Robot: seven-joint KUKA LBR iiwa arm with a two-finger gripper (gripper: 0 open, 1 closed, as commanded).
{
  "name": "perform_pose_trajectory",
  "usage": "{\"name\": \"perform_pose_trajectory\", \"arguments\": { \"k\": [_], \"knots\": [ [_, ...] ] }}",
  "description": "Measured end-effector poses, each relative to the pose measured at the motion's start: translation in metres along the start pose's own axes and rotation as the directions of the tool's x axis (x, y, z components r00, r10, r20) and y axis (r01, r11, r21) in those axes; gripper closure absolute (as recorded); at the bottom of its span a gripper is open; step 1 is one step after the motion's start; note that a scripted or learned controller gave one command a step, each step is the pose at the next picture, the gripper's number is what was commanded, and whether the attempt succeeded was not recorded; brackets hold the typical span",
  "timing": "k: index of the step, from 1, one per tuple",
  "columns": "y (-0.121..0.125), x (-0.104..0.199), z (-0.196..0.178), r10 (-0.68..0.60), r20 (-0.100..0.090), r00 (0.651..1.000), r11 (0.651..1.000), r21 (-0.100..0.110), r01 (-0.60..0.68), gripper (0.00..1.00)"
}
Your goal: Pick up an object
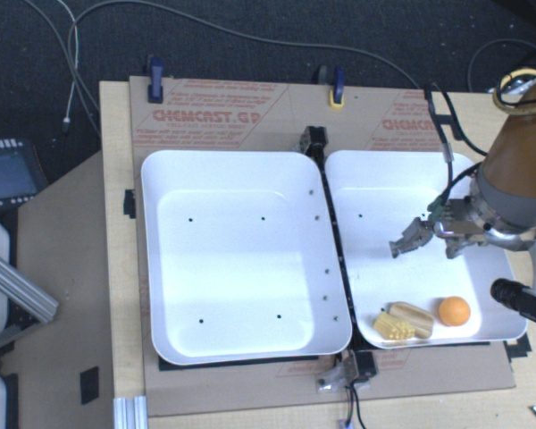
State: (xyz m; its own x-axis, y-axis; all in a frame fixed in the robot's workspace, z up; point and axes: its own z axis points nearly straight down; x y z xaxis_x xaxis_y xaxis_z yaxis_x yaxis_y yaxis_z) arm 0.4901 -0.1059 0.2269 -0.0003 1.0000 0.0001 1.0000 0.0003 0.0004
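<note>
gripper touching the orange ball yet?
Apart. The camera view shows bare white bin floor between the gripper and the orange ball, which lies nearer the right bin's front rim.

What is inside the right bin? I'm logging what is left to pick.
The right bin holds an orange ball, a tan roll and a yellow corn piece near its front edge. The arm covers the bin's far right part.

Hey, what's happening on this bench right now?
A grey KUKA arm reaches in from the right over the right-hand white bin, on a pick-up task. Its gripper hangs open above bare bin floor with nothing between its fingers. An orange ball, a yellow corn cob and a tan bread-like piece lie near the bin's front edge.
</note>
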Motion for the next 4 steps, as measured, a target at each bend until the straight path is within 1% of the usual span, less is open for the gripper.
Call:
{"name": "perform_pose_trajectory", "arguments": {
  "k": [1, 2, 3, 4],
  "knots": [
    [0.034, 0.003, 0.041, -0.001, 0.000, 1.000, 1.000, 0.003, 0.001, 0.00],
    [0.058, 0.007, 0.091, 0.000, 0.000, 1.000, 1.000, 0.004, 0.000, 0.00],
    [0.106, 0.023, 0.069, -0.002, 0.000, 1.000, 1.000, -0.003, 0.002, 0.00],
    [0.117, 0.013, 0.107, 0.001, 0.000, 1.000, 1.000, 0.003, -0.001, 0.00]
  ]
}}
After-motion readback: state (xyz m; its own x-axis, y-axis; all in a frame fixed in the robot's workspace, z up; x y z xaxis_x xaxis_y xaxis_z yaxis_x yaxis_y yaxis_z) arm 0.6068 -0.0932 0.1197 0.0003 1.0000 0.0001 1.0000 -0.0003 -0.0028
